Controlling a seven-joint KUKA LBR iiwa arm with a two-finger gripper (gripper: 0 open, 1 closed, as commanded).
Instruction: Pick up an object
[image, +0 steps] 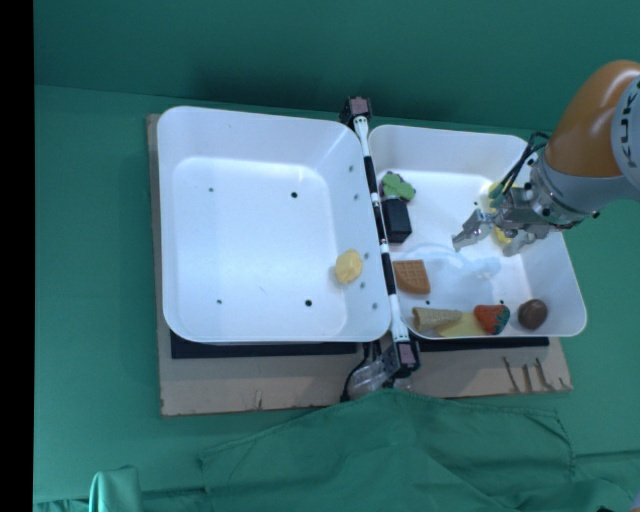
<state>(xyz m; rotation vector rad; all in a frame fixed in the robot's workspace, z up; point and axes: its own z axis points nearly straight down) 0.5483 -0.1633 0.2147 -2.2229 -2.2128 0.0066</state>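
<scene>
My gripper hangs over the right bin, near its right wall, with its two fingers spread open. Bits of a yellow object show under the hand, mostly hidden by it; I cannot tell whether the fingers touch it. A pale translucent piece lies just below the fingertips. Also in this bin are a green piece, a black block, an orange waffle square, a tan cone, a yellow wedge, a red strawberry and a brown ball.
The left bin holds one small yellow piece near its right wall. A black and white divider bar runs between the bins. Green cloth is bunched in front of the bench.
</scene>
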